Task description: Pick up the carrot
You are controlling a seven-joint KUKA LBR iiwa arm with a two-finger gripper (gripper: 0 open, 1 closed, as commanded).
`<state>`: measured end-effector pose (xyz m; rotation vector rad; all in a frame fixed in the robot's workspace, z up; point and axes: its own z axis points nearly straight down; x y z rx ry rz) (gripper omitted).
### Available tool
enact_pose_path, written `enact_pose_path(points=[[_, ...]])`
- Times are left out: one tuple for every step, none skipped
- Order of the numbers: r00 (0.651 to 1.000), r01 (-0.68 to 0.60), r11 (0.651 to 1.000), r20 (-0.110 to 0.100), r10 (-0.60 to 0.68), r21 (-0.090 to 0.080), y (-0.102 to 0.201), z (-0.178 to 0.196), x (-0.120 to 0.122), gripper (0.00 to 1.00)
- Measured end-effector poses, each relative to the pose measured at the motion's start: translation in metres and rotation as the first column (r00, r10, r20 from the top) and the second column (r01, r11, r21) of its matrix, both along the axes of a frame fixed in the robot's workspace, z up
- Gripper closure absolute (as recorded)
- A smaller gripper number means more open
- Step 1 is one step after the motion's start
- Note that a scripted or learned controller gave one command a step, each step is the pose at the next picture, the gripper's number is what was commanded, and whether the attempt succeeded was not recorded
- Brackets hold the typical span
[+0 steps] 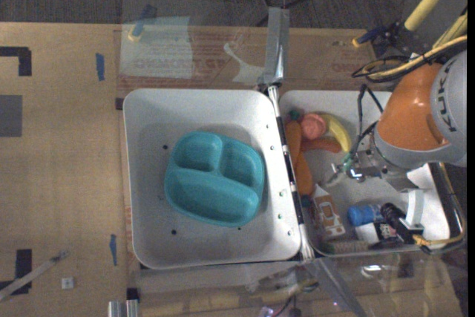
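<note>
One carrot (pixel 298 157), orange, lies lengthwise against left wall of right bin (pixel 438 230), green top toward far end, not yet lifted. Just beside it: pink-red toy fruit (pixel 314 125), banana (pixel 340 133). Nearer camera: small carton (pixel 326 213), blue bottle (pixel 364 215). Left bin (pixel 141 159) carries teal divided plate (pixel 215 177). Hand (pixel 356 170) hangs over right bin, right of carrot, apart from it; whether spread or pressed together, cannot tell. Judgement: grasp not begun; reach, close, lift all remain.

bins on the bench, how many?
2: left bin holding the teal divided plate; right bin beside it, with the carrot, partly under the arm.
</note>
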<state>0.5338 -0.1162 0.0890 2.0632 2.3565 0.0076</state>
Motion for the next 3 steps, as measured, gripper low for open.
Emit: enact_pose_path(points=[[0.996,-0.088,0.996,-0.007,0.088,0.002,0.08,0.096,0.047,0.0],[0.989,-0.146,0.989,-0.011,0.146,0.003,0.01,0.076,0.0,0.0],[0.993,-0.116,0.993,-0.009,0.116,0.002,0.017,0.159,-0.054,0.0]])
